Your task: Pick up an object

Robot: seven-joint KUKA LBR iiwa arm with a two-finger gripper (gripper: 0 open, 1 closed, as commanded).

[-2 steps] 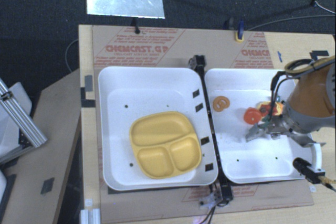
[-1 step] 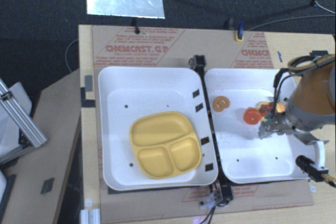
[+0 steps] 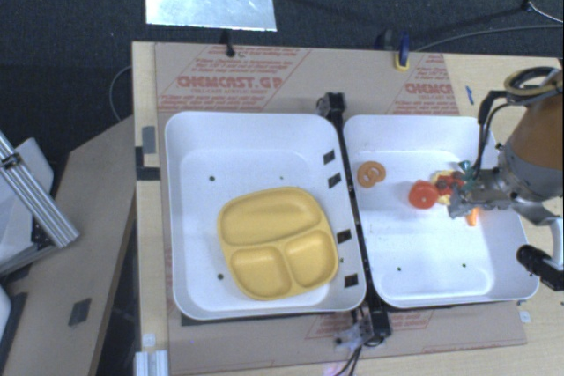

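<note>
The robot arm (image 3: 538, 145) is grey with a big orange band. A black cable loops over its top. Its end effector (image 3: 465, 200) is small and grey.

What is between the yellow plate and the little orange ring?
In the camera view, the yellow plate lies in the left bin and the orange ring in the right bin. Between them run the bins' two white walls, bearing black clips.

Red round object (image 3: 422, 195) and orange ring (image 3: 371, 174) (apart) in right bin (image 3: 441, 277).

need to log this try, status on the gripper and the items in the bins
Gripper low in right bin, fingers unreadable. Red object beside it, orange ring further left. Yellow tray in left bin.
</note>
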